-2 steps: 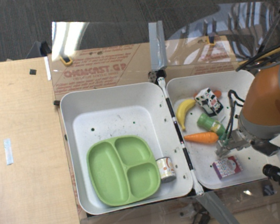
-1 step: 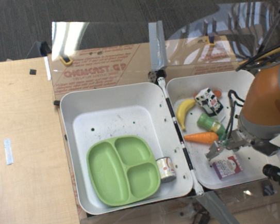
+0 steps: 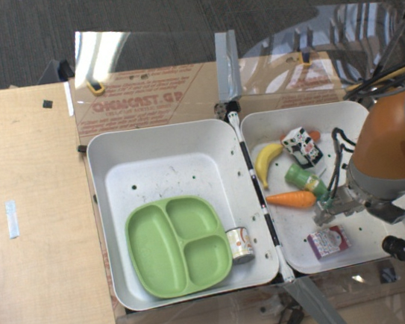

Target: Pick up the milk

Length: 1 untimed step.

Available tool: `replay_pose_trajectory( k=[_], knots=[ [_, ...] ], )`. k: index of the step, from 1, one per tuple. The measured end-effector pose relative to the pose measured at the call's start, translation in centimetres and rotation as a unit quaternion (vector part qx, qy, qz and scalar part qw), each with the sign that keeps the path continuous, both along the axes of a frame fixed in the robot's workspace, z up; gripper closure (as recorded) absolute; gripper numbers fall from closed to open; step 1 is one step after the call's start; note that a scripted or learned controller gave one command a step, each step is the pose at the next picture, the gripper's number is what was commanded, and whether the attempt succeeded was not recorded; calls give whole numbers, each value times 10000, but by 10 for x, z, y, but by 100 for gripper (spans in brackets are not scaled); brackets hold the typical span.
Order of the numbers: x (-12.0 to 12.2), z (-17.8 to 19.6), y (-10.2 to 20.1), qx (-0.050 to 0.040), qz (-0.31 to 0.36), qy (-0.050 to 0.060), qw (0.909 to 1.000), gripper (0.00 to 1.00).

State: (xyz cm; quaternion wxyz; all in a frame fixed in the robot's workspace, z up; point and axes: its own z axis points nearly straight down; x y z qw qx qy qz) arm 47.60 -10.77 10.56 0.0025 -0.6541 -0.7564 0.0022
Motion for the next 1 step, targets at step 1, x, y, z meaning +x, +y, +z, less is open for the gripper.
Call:
replay_pose_trajectory(
  k=[1],
  knots=[
    [0, 0, 0, 0, 3, 1, 10000, 0]
  ],
)
